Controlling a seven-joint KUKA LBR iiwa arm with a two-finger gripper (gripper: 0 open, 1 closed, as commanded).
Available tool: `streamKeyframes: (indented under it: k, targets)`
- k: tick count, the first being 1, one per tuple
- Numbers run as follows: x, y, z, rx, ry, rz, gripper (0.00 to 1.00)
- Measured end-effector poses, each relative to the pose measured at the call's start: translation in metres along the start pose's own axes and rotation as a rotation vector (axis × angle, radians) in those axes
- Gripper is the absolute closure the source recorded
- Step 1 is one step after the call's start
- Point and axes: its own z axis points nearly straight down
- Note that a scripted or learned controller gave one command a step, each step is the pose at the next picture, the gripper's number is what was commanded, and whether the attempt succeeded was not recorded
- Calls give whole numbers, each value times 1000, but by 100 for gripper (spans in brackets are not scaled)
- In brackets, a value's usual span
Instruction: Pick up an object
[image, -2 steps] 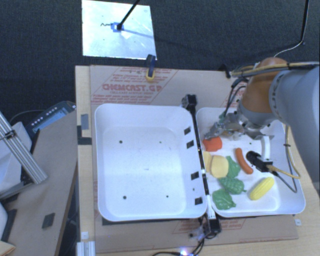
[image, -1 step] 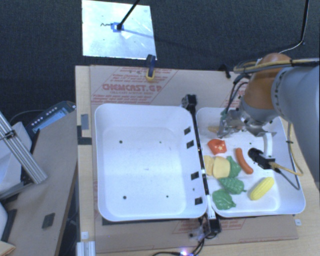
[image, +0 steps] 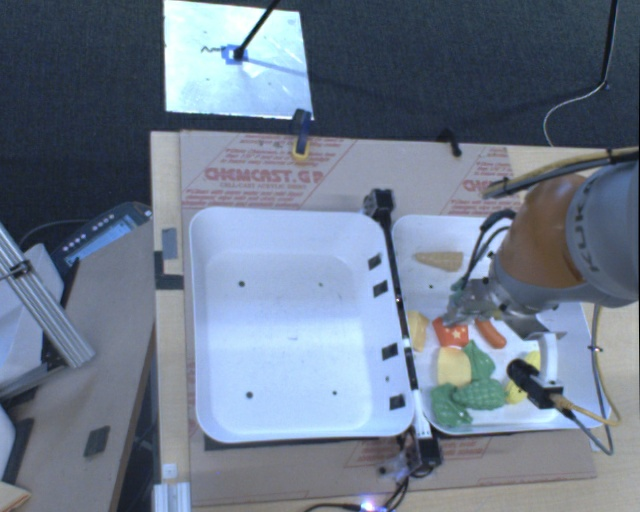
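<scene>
I see the claw (image: 458, 322) low in the right shallow white plastic bin (image: 425, 238), over a small red plastic toy block (image: 452, 335); I cannot tell its state from here.

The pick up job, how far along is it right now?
Done: the arm has reached into the right bin and its claw sits low over the pile of toy food, just above the red piece. In hand: nothing that can be seen lifted; whether the claw has closed on anything can't be told. Left: grip one piece, perhaps the red one, and raise it clear of the bin.
</scene>
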Motion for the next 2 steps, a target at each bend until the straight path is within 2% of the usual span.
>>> streamKeyframes:
  k: [1, 2]
  targets:
    - [-24, 64, -202, 14, 2, -6, 100]
    - [26, 113, -371, 15, 6, -12, 100]
